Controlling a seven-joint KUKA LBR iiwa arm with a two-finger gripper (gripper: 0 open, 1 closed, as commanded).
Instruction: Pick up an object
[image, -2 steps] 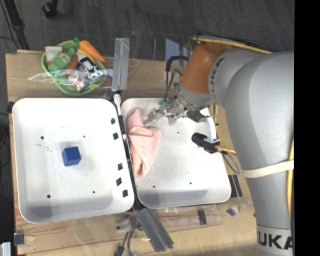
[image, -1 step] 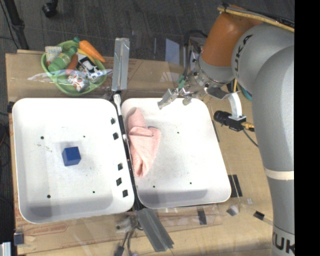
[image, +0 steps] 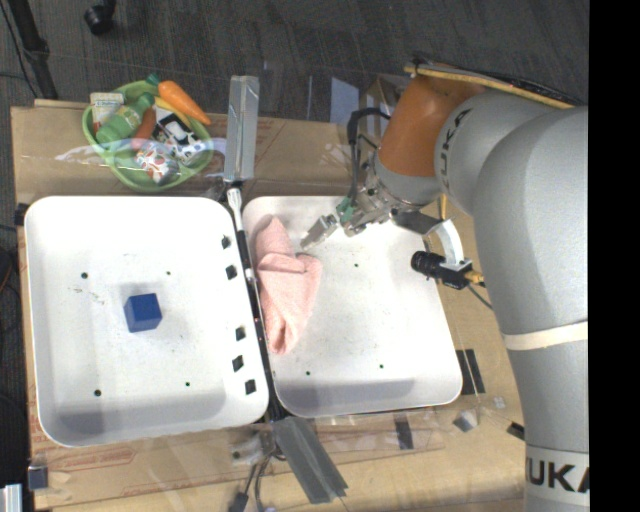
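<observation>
Over on the right side, the big grey arm (image: 520, 250) with its orange band reaches across the bench. Below it sit two white bins side by side. The right bin (image: 400, 340) holds a pink cloth (image: 283, 285), all crumpled, lying along the bin's left wall. The left bin (image: 130, 380) holds a small blue cube (image: 143, 311), near its middle. A green bowl (image: 150, 172) full of toy food stands behind the left bin. The gripper (image: 318, 232) hangs just above the cloth's top right corner. I cannot tell if it is spread apart or pressed together, and nothing shows between its tips.
</observation>
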